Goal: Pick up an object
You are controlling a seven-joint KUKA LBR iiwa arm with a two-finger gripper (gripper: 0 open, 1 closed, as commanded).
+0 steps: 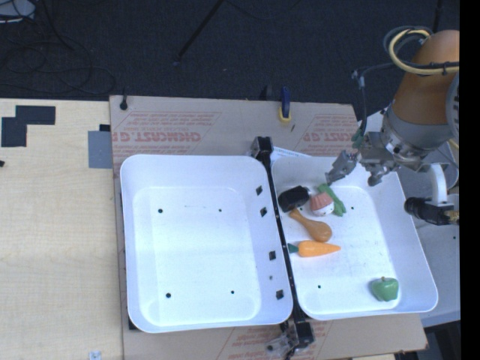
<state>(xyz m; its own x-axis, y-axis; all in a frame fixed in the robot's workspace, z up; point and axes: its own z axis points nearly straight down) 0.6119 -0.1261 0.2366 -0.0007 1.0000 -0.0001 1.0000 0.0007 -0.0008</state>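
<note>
While the arm reaches in from the right, the scene reads like this:

Arm: grey KUKA w/ orange band up top, upper right of the view; body sits over the right bin's (pixel 420 276) far right corner, wrist angled down and toward the left.

Gripper (pixel 358 168): hangs over the back rim of the right bin, near its far edge; two dark fingers (pixel 339 166) splay out left and right below the wrist.

Jaws: look spread apart, nothing between them.

Cable: yellow loop (pixel 405 47) at the top of the arm, next to the orange part.

Right bin contents: cluster toward the left-centre, plus one item alone at the near right corner.

Black object (pixel 293 198): by the bin's left wall, far side of the cluster.

Pink/white item (pixel 322 203): just right of the black object, green piece (pixel 334 199) touching its right side.

Tan gourd-shaped toy (pixel 313 226): lies at a slant just below the pink item, fat end to the right.

Orange carrot (pixel 317 250): lies flat, approx crosswise, just below the gourd, green stub end to the left.

Green pepper-like toy (pixel 385 289): near right corner, well apart from the rest.

Gripper vs objects: above and right of the cluster, closest to the green piece, not touching any of them.

Left bin (pixel 135 201): white, beside the right one, black clips (pixel 262 147) along the shared edge.

Bench: cardboard sheet (pixel 187 126) under both bins, pale wood to the left.
</note>
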